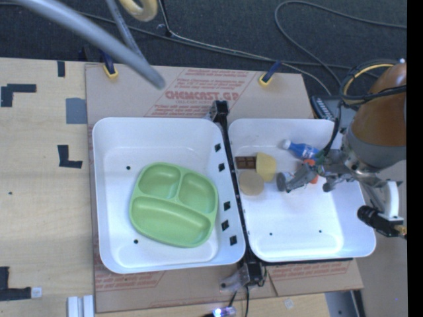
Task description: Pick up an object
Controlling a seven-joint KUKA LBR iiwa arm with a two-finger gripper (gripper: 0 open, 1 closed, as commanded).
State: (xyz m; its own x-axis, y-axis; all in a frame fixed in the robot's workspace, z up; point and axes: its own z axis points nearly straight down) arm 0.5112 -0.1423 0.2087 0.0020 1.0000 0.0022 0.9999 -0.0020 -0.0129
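Low over the right bin [350, 243], the gripper [295, 180] is seen; whether anything is held cannot be told. Nearby, a blue bottle [301, 150] and yellow piece [266, 166] are seen.

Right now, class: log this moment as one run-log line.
gripper: low in right bin, holding nothing seen | nearby: tan disc, yellow piece, blue bottle | left bin: green divided plate
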